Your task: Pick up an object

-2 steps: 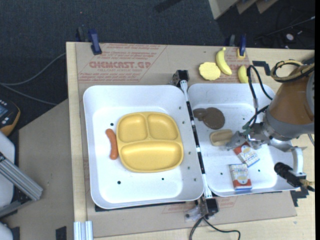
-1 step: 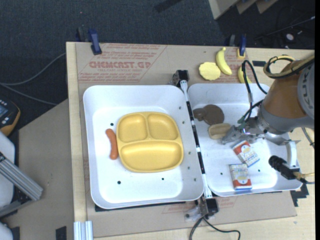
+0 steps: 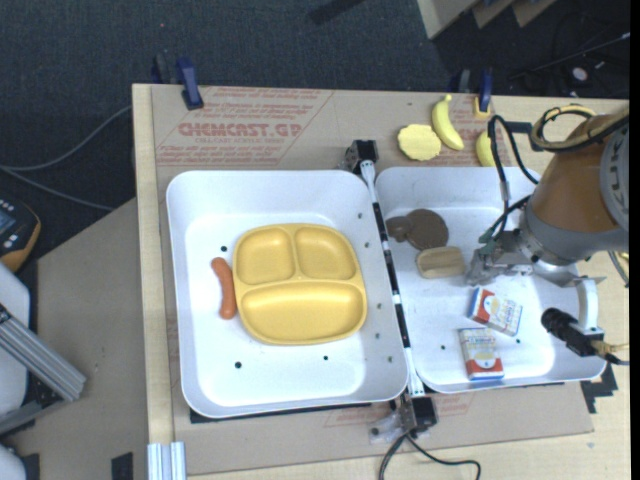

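Claw (image 3: 490, 266) sits low in the right bin (image 3: 440, 363), just beside the tan block (image 3: 440, 262) and above the small carton (image 3: 495, 312). Can't tell its state. Nothing visibly lifted: brown disc (image 3: 425, 228) and second carton (image 3: 481, 354) lie in the bin. Pick not done.

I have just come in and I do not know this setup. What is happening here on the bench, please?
A grey robot arm with an orange band reaches from the right into the right bin. Its gripper is low over the bin floor, next to a tan block and just above a small red and white box. A brown round piece and a second small box also lie there. The left bin contains a yellow divided plate with an orange sausage beside it.
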